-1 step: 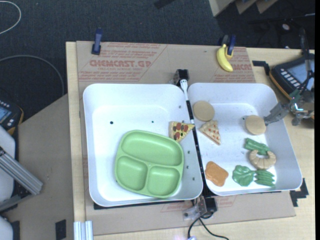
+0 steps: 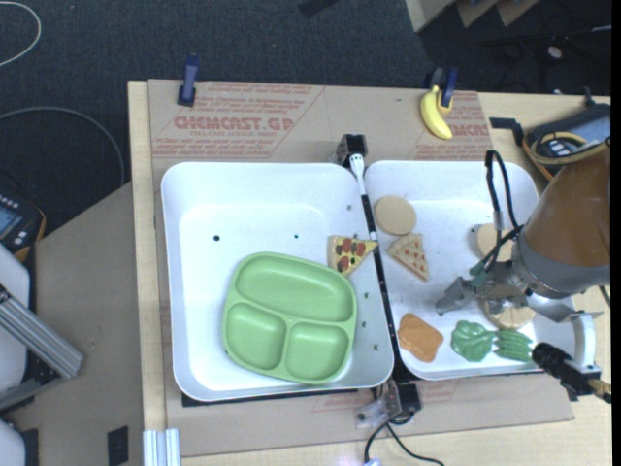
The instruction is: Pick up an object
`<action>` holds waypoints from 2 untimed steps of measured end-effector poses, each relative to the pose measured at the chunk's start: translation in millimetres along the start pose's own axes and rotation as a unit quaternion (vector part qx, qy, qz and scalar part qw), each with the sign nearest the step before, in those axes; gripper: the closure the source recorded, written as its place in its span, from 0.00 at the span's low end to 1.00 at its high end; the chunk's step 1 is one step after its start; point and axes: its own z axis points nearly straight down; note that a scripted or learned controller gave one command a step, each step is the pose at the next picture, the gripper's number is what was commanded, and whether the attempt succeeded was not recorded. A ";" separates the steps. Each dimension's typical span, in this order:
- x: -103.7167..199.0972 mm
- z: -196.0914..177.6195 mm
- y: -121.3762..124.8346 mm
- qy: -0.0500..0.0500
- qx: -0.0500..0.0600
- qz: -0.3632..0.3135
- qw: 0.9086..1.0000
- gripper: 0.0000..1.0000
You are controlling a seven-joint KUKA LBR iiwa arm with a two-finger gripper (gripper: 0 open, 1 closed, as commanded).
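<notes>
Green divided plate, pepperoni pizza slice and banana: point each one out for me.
Green divided plate (image 2: 291, 289): camera view, on its large upper compartment.
Pepperoni pizza slice (image 2: 349, 252): camera view, on its topped middle.
Banana (image 2: 436, 116): camera view, on the middle of its curve.

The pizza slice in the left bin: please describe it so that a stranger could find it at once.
Look at the left bin, which holds a large green divided plate. Just off the plate's upper right corner, against the divider between the bins, lies the pizza slice. Its red and dark toppings set it apart from the plainer orange wedge in the right bin.
</notes>
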 end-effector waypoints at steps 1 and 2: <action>-4.6 -17.7 4.0 -0.005 -0.009 0.002 1.000 1.00; 83.9 -55.5 4.4 -0.002 -0.010 -0.004 1.000 1.00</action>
